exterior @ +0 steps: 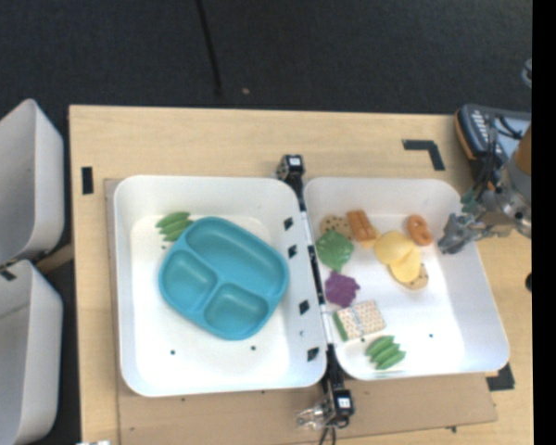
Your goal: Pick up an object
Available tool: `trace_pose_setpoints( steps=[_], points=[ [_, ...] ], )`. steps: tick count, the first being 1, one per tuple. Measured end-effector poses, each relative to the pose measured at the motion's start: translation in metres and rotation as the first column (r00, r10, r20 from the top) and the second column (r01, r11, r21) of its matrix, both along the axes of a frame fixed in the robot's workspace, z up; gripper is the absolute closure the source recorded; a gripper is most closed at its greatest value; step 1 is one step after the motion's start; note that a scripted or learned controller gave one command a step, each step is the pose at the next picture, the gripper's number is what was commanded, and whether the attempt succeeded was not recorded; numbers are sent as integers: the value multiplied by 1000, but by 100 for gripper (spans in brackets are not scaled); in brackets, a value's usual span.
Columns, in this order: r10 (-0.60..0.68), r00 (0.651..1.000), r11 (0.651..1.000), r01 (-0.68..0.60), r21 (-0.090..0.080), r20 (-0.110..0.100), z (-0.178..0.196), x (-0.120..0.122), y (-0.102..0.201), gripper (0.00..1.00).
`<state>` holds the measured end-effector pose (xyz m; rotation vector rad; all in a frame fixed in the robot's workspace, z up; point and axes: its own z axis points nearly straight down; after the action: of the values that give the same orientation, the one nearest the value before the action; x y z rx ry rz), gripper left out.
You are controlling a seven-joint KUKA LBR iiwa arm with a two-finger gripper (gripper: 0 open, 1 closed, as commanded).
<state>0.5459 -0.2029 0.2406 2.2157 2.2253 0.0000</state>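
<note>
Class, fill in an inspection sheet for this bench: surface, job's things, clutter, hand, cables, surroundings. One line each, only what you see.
Surface: wooden bench bearing a left bin and a right bin, side by side.
Job's things: right bin holds a yellow toy, orange ring, green toy, purple toy, patterned card, green pods.
Clutter: blue divided plate and green leaf in the left bin.
Hand: hand low over the right bin's right side, beside the orange ring.
Cables: black cable on the floor.
Surroundings: dark floor, white boxes at left.
</note>
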Motion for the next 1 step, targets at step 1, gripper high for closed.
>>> trace_pose_setpoints(
  steps=[1],
  points=[
    [2, 1000, 1000, -2, 2, -1, 8, -2, 50, 100]
  ],
)
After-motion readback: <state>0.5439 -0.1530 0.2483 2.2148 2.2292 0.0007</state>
